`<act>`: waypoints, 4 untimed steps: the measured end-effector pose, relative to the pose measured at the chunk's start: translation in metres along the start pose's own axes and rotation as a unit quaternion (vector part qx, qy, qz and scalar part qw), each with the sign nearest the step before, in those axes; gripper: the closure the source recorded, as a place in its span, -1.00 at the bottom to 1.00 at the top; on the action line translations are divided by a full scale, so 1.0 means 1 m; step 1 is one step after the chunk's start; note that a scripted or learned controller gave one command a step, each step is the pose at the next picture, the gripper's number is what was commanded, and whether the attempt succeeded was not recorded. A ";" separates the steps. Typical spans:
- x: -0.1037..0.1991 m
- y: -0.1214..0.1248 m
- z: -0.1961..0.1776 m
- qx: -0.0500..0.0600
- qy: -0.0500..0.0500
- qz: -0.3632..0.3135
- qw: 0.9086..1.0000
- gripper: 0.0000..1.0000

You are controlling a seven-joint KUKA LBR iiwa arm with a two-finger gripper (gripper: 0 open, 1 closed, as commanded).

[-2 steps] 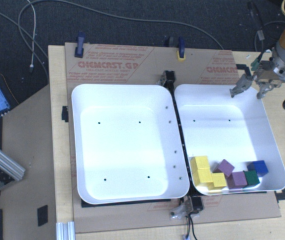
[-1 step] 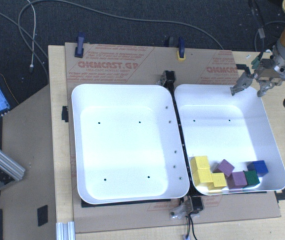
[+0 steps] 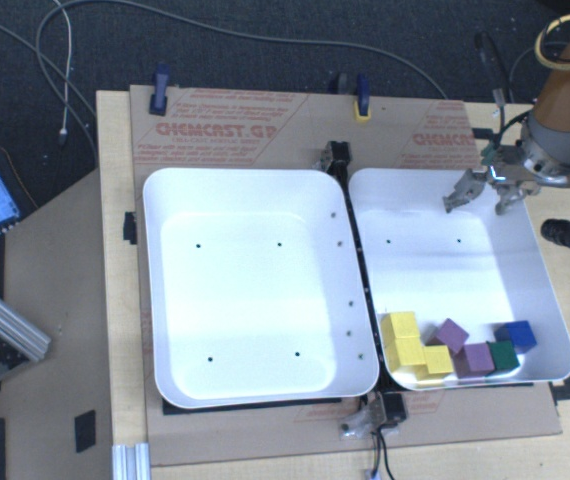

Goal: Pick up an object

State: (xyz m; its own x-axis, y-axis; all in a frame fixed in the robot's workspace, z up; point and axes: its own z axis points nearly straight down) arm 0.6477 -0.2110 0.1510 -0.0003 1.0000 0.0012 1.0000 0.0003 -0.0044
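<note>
A cluster of small coloured blocks lies in the near corner of the right bin (image 3: 525, 268), the bin I use as landmark here. The yellow blocks (image 3: 405, 340) sit at the cluster's left end, against the bin's near wall and close to its left wall. Just right of them are the purple blocks (image 3: 462, 346), then a green block (image 3: 503, 357) and a blue block (image 3: 517, 334) nearest the bin's right wall. The pieces touch or nearly touch one another.

They look like small foam or wooden cubes and bars: probably light, stiff and not fragile, with flat faces that should hold well between two fingers. The blue block, sitting at the edge of the pile with some free space around it, seems the easiest to take by two opposite flat sides. The yellow pieces are crowded against the wall, so a finger may not fit beside them.

The claw (image 3: 483, 190) hangs over the far end of the right bin, well apart from the blocks, its two fingers spread apart and holding nothing. The arm (image 3: 565, 108) comes in from beyond the bin's far right corner.

The left bin (image 3: 160, 268) touches the right bin's left wall. Both rest on a board on the tabletop (image 3: 115, 228).
</note>
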 end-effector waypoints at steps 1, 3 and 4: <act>-0.001 -0.010 0.057 0.000 0.000 0.000 1.000 -1.00; 0.000 -0.009 0.052 -0.003 -0.001 0.000 1.000 1.00; 0.001 -0.001 0.006 -0.005 -0.001 0.000 1.000 1.00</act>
State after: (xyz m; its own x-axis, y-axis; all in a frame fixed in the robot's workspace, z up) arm 0.6467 -0.2104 0.1450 -0.0006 1.0000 -0.0013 1.0000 0.0006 0.0051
